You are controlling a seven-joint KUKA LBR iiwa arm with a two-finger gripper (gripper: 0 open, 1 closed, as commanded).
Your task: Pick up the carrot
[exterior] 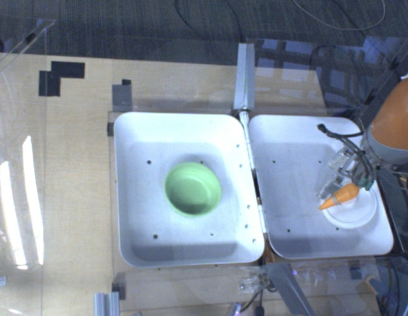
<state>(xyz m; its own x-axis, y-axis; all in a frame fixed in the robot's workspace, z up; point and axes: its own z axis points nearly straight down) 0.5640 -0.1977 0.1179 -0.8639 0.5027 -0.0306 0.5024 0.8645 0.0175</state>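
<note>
- Orange and tapered, the carrot (340, 196) is lying in the right bin (289, 176), at that bin's right side, with its thick end resting on the rim of a small white plate (352, 216) and its pointed tip aiming left over the bin floor.
- We are seeing the gripper (343, 176) reaching in from the right, directly over the carrot's thick end and seemingly touching it.
- We cannot tell whether the claw is released or clenched; the metal parts are overlapping at this angle, so we are not claiming a hold.
- We are judging the carrot to be light, stiff and smooth, probably a plastic toy. Its cone shape is likely to make it squirt toward the narrow end under pressure.
- We are recommending a hold across the thick half, near the middle of its length, with the jaws set square to its long axis.
- We are noting 1 hazard: the plate rim is tilting the carrot slightly, so it may roll or pivot on contact.
- We are also seeing a green bowl (193, 188) in the left bin (138, 150), well apart from the work.
</note>
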